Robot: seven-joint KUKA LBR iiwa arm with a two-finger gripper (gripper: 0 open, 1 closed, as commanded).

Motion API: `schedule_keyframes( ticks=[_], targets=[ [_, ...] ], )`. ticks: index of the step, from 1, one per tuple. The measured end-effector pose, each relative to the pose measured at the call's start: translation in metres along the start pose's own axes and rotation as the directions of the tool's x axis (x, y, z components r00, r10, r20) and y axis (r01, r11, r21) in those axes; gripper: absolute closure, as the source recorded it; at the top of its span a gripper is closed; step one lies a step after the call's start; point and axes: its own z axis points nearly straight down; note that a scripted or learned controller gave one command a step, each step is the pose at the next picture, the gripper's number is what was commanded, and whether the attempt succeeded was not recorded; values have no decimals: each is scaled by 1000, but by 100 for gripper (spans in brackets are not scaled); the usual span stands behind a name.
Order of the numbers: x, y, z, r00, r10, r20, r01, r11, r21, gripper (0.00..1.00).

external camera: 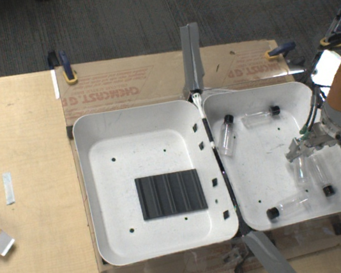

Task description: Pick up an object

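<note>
cardboard sheet (148, 81) bears red, upside-down "chemcrzt.gf"

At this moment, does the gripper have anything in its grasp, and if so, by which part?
It cannot be told. The gripper sits low in the right bin over a clear tube, but a hold is not visible.

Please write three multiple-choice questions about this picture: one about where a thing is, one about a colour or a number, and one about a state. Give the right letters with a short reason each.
1. Where does the dark ribbed panel lie?
A. in the left bin
B. in the right bin
C. on the bare bench

2. How many clear tubes with black caps lie in the right bin?
A. one
B. four
C. seven

3. Where is the pincer now?
A. over the left bin
B. over the cardboard
C. low over the right bin's right side

Answers: 1 A, it rests on the floor of the left bin. 2 B, four caps can be counted. 3 C, it sits just above a clear tube there.
</note>
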Motion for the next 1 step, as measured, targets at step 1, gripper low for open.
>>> schedule_keyframes(
  ticks=[1],
  targets=[
    [43, 20, -98, 999, 45, 1, -45, 999, 0, 100]
  ],
)
